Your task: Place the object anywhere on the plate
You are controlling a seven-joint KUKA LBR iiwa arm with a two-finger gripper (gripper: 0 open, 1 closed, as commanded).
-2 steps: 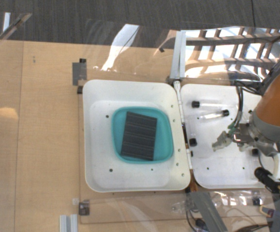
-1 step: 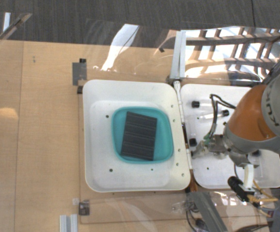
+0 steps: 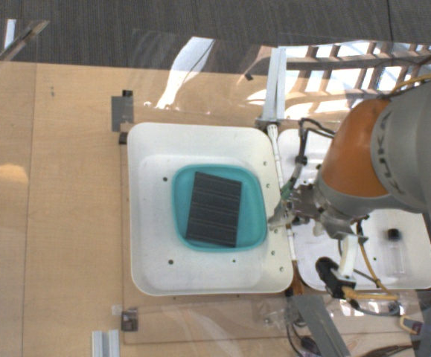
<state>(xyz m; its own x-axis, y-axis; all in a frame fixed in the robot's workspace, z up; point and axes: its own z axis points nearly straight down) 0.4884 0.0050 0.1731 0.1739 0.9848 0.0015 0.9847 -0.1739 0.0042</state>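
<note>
The dark ridged block [image 3: 214,209] lies flat on the teal plate [image 3: 254,233] in the left bin [image 3: 152,274], well left of my gripper [image 3: 286,213], which hangs over the bins' divide.

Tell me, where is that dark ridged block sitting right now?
The dark ridged block lies flat on the teal plate in the middle of the left white bin, left of the arm's orange band.

Two white bins [image 3: 148,274] sit on the wooden counter [image 3: 51,236]; a small clear thing [image 3: 396,251], maybe a bottle, lies at the right.
</note>
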